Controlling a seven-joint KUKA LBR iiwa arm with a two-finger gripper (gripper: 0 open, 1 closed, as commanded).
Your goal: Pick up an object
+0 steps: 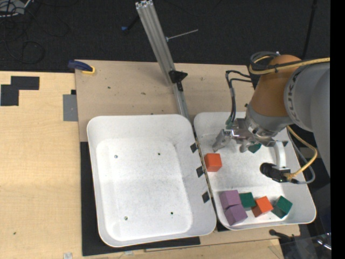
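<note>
1. First, your surface: a light wooden bench point(38, 161) with black patches and one grey patch point(69, 107) near its left side; behind it a darker brown board point(129, 85) carries both bins. Beyond the board the floor is dark, with loose cables point(16, 4) at the top left corner.
2. You have a slanted aluminium profile point(159, 42) running from the top centre down to a black bracket point(177, 77) just behind the gap between the bins. A small blue and yellow item point(81, 66) lies at the board's back left corner (too small to identify).
3. Left bin point(108, 134): white, with a few dark specks on its floor. Black clips point(199, 171) sit along the seam where it meets the right bin point(302, 212).
4. Right bin contents: an orange block point(213, 162) alone near the left wall, well apart from the cluster along the front wall. That cluster holds two purple blocks point(232, 206) touching each other, a small green block point(247, 200), a second orange block point(262, 205) and a green block point(282, 206) at the front right.
5. Your arm point(280, 96) reaches in from the right; the gripper point(237, 138) hangs over the back half of the right bin, up and right of the lone orange block and apart from it. A teal piece point(254, 148) shows just beside the wrist hardware (I cannot tell if it is a block or part of the tool).
6. Finger state: cannot tell from this angle. Nothing is visibly between them.
7. Labels or writing: none legible.
</note>
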